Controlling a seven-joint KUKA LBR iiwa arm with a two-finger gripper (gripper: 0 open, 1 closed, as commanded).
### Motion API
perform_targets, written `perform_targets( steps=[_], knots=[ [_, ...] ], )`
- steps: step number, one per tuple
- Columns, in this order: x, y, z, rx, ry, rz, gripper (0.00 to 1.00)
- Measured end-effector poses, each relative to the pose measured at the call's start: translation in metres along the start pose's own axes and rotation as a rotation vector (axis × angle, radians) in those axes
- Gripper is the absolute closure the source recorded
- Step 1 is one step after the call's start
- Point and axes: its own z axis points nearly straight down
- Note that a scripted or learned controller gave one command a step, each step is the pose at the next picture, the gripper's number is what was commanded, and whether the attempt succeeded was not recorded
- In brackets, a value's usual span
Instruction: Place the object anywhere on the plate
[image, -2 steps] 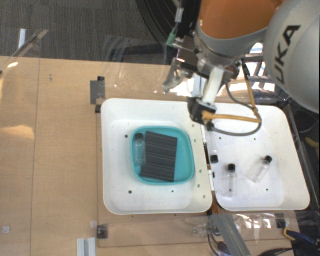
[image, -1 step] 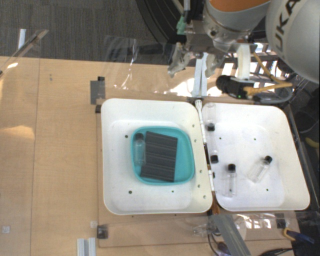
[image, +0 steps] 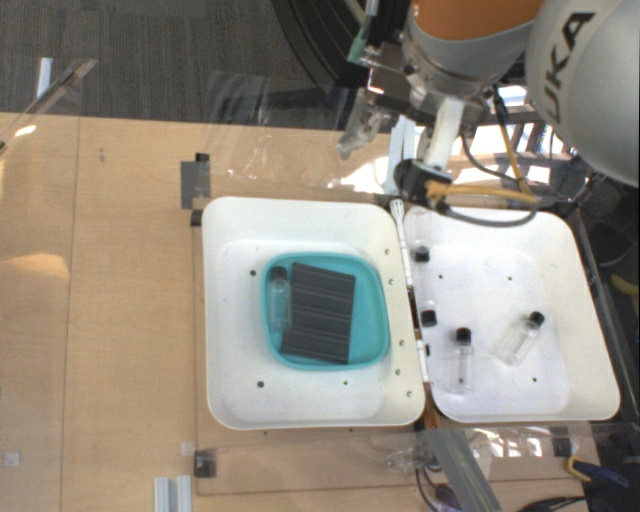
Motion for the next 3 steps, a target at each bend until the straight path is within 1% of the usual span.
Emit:
perform_targets(
  steps=[1, 2, 3],
  knots=[
    [0.008, 0.038, -0.002, -0.001, 0.0, 0.283, 0.0],
    [-0.028, -0.018, 0.01, -0.001, 0.001, 0.776, 0.0],
    [-0.003, -0.02, -0.004, -0.007, 0.006, 1.079, 0.0]
  ],
)
